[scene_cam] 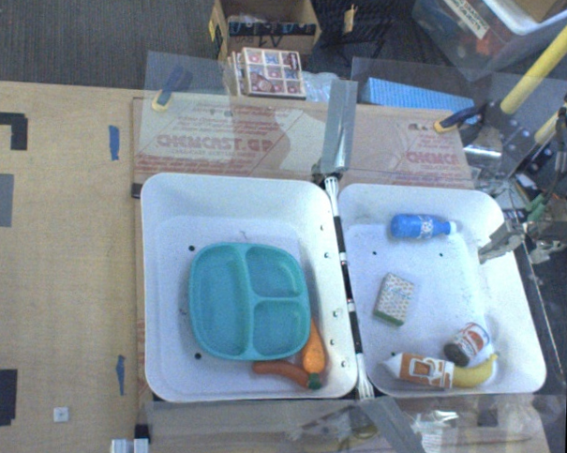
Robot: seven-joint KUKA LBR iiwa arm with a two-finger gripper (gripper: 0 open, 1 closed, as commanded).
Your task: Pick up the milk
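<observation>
The right bin [505, 320] holds a blue bottle with a white cap [420, 226], lying on its side near the far wall; it looks like the milk. A small green-and-white carton [394, 299] lies in the middle of that bin. My gripper [504, 242] sits at the bin's right rim, at the far right corner. It is to the right of the blue bottle and apart from it, with nothing seen in it. The arm behind it is lost in clutter at the view's right edge.
An orange-labelled bottle [424, 370], a banana [476, 373] and a small brown-topped can [470, 344] lie at the right bin's near corner. The left bin [160, 262] holds a teal divided plate [250, 301], a carrot [315, 352] and a red sausage [282, 371]. Cardboard and boxes lie behind the bins.
</observation>
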